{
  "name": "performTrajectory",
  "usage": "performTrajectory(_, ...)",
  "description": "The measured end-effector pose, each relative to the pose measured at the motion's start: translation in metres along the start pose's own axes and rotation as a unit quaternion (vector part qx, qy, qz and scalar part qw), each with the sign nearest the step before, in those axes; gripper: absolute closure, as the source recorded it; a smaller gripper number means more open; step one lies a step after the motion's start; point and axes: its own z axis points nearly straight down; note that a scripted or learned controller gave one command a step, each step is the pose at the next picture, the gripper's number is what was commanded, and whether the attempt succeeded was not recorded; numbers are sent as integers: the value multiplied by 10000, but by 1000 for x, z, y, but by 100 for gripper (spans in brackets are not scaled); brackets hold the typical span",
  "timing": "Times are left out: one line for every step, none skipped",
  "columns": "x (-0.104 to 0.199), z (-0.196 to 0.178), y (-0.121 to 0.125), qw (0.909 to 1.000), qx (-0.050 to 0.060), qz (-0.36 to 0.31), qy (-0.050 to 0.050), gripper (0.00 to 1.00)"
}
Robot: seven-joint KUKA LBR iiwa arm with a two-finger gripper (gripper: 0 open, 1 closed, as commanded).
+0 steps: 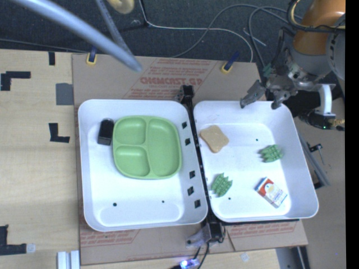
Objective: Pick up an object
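Observation:
The right bin (pixel 291 129) holds a tan slice of bread (pixel 214 139), two green leafy pieces (pixel 221 185) (pixel 271 153) and a small red and white packet (pixel 271 192). My gripper (pixel 262 101) hangs over the bin's far right corner, above the rim. Its two dark fingers are spread apart, with nothing between them. The bread lies well to the left of and nearer than the gripper.
The left bin (pixel 92 167) holds a green divided plate (pixel 147 147) and a small black block (pixel 105 131) at its left. A black hinge strip (pixel 193 156) runs between the bins. Cables (pixel 224 21) lie on the dark surface behind the bench.

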Motion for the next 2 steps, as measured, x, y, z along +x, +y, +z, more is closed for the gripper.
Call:
performTrajectory(1, -9, 2, 10000, -68, -17, -11, 0)
performTrajectory(-2, 50, 11, 10000, -49, -19, -15, 0)
